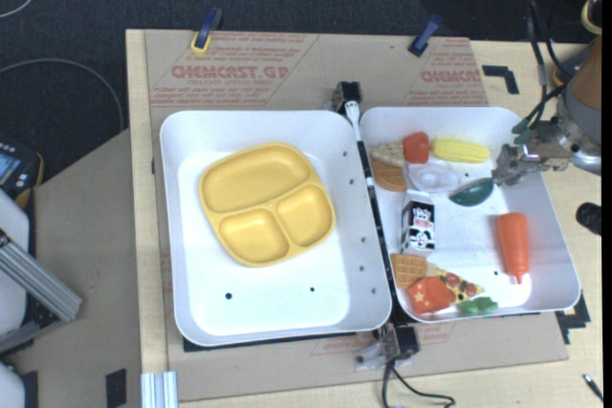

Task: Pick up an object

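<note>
The right bin (564,277) holds several toy foods: a red tomato (416,147), a yellow corn cob (461,150), a bread slice (387,169), a clear cup (430,178), a cow-print milk carton (419,225), a teal leaf-shaped piece (470,194), an orange carrot (513,245), a waffle (407,266) and a pizza slice (442,291). My gripper (505,169) hangs over the bin's upper right part, just right of the teal piece and above the carrot. I see nothing clearly held in it.
In the left bin (182,205) lies a yellow divided plate (265,204). A black divider clip (348,96) sits between the bins at the back. Blue clamps (204,32) hold the cardboard base. The arm enters from the right edge.
</note>
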Controlling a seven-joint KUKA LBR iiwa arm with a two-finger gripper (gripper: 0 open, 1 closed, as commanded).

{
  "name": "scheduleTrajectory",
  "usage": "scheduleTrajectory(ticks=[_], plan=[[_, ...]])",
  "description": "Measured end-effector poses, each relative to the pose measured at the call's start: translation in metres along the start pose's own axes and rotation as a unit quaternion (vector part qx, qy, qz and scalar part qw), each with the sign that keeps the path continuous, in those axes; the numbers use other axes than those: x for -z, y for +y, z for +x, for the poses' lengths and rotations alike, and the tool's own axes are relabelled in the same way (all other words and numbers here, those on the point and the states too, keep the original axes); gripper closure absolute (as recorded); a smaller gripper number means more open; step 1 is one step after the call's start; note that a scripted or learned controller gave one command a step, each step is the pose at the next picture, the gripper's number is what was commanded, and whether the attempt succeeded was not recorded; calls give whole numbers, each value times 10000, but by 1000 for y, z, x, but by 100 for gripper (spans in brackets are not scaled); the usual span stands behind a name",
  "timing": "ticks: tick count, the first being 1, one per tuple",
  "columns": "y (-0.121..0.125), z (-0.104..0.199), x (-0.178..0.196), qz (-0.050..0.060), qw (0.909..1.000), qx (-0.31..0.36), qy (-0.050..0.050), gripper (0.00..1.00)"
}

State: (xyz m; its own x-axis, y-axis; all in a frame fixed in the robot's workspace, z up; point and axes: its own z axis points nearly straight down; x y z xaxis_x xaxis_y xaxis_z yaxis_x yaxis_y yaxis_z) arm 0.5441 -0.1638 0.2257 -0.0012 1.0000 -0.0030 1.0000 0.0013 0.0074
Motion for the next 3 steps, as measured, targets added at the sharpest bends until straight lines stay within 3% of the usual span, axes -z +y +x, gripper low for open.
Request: scheduleTrajectory(ticks=[2,3], plan=[[95,76,8,3,10000,24,14,100],[104,88,5,18,10000,2,8,100]])
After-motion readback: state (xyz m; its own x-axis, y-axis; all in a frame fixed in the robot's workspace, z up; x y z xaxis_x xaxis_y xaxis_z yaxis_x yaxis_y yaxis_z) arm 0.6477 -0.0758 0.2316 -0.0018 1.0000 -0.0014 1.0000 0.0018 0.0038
